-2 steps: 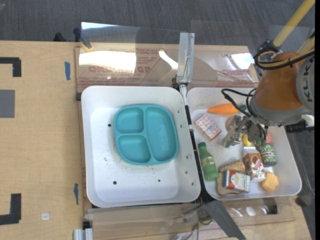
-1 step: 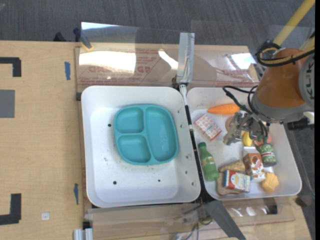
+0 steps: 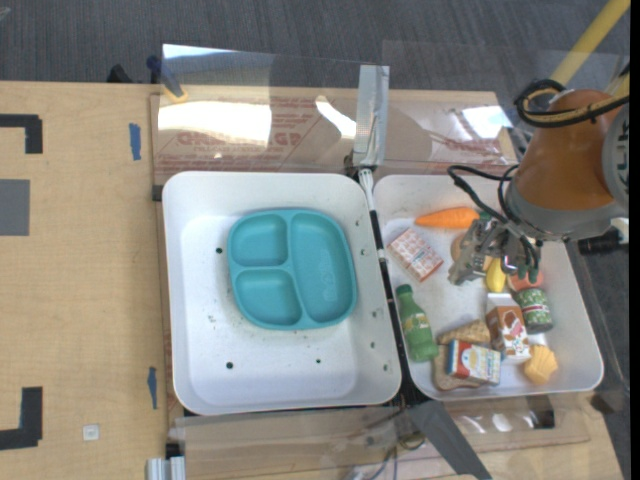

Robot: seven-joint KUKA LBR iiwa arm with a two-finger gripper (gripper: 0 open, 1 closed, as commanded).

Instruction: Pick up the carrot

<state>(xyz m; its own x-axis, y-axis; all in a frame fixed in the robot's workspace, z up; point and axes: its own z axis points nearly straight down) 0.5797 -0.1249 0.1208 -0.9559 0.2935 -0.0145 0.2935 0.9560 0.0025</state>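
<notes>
The orange carrot point(image 3: 447, 218) lies near the far edge of the right bin point(image 3: 583, 320), pointing left. My gripper point(image 3: 478, 257) hangs just in front of and slightly right of the carrot, over the middle of that bin, apart from it. Its metal fingers point(image 3: 465, 264) point down toward the bin floor. The arm's orange band sits above it at the right.
The left bin point(image 3: 190, 298) holds a teal divided plate point(image 3: 293, 267). The right bin is crowded: a small pink box point(image 3: 415, 254), a green bottle point(image 3: 414, 323), a yellow item point(image 3: 495, 277), a can point(image 3: 535, 306), cartons point(image 3: 472, 362) and an orange piece point(image 3: 540, 365).
</notes>
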